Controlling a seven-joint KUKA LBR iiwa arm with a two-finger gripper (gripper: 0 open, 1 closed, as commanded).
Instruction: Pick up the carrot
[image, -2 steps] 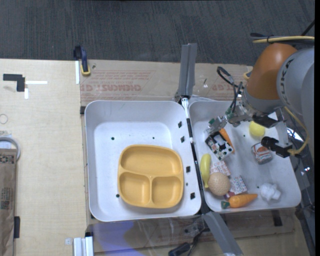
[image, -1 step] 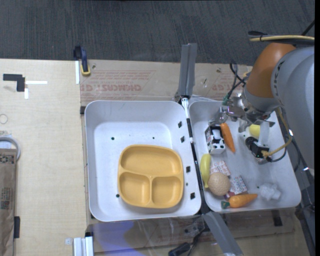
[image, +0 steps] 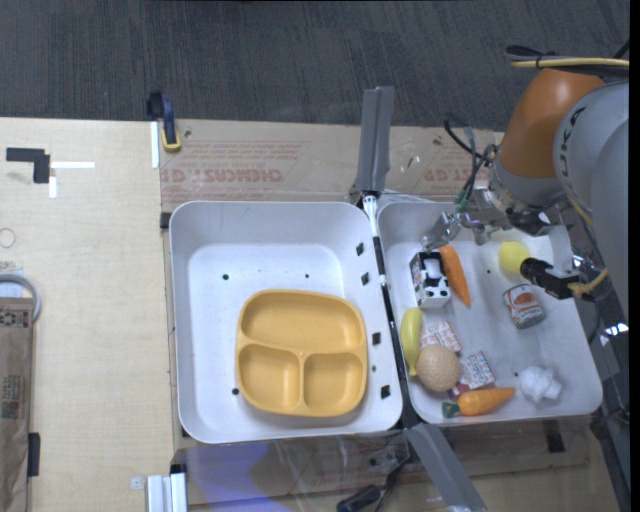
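Camera view has the pincer (image: 450, 228) at the right bin's (image: 590, 350) far-left, aperture unreadable, just above one carrot (image: 456, 274), while another carrot (image: 485, 400) lies near; crowding box (image: 431, 280) could spoil the grasp.

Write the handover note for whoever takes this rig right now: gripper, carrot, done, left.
Gripper: at the right bin's back edge, above the upper carrot; finger state unreadable.
Carrots: two orange ones in the right bin, the upper one lying beside a small black and white box, another at the front wall.
Done: nothing lifted.
Left: grasp a carrot and raise it.
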